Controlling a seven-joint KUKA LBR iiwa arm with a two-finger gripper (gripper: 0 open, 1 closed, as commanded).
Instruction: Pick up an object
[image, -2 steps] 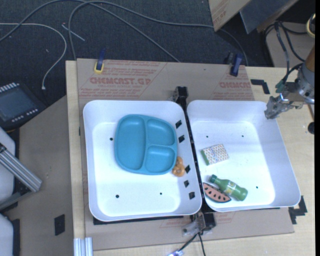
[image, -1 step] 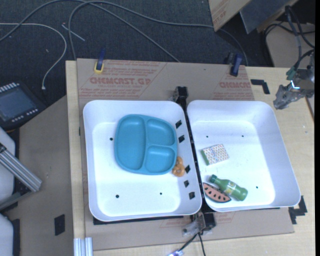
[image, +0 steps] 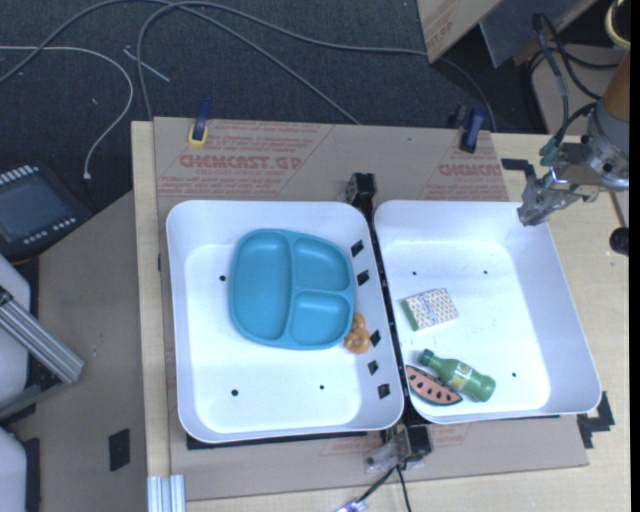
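Observation:
My gripper (image: 532, 210) hangs over the far right corner of the right bin (image: 530, 290), with nothing seen between its fingers. In that bin lie a small patterned packet (image: 431, 308), a green bottle (image: 459, 375) and a watermelon-slice toy (image: 431, 387) near the front left corner. All three sit well to the front left of the gripper. The left bin (image: 200, 350) holds a blue divided plate (image: 291, 288) with a small orange-brown toy (image: 357, 335) at its right edge.
A black divider with clips (image: 372, 300) runs between the two bins. Both bins rest on a cardboard sheet (image: 260, 155) held by blue clamps (image: 201, 122) at the back. Cables (image: 100, 60) lie on the dark floor behind.

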